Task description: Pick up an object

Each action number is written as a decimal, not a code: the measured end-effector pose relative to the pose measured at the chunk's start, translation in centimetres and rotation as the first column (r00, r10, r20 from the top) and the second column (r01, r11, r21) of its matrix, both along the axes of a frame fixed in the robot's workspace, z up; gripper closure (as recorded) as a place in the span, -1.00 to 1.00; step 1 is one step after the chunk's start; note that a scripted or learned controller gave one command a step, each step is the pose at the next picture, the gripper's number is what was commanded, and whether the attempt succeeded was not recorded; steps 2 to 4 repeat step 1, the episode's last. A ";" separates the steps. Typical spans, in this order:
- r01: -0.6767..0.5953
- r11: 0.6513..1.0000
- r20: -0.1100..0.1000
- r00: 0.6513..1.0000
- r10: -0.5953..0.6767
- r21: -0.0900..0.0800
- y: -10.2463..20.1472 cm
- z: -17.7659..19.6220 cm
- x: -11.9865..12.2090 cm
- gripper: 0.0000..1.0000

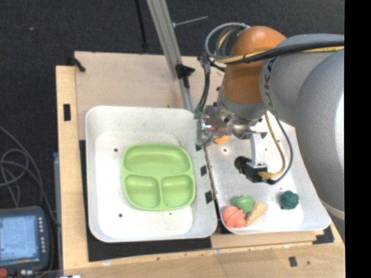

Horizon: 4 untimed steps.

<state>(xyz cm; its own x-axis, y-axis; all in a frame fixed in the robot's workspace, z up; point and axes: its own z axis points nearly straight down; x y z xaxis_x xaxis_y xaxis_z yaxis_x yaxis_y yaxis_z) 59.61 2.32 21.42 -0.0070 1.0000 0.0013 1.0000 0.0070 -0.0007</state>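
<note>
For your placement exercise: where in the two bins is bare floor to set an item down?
Left bin: a bare strip rings the green divided plate, widest along the top. Right bin: crowded at the bottom by the toy foods and dark green piece; the arm covers its top.

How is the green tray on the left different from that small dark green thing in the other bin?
The green tray is pale lime; the small dark green thing is deep teal-green. The tray is far larger, flat, with three compartments; the small thing is a rounded lump. The tray lies alone in the left bin; the small thing sits in the right bin near other small items. Both are green and lie untouched.
</note>
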 end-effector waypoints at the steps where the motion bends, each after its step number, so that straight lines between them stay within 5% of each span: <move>1: -0.001 1.000 0.002 1.000 0.001 0.001 5.0 1.0 1.1 1.00; 4: -0.001 1.000 0.002 1.000 0.001 0.001 5.0 1.0 1.1 1.00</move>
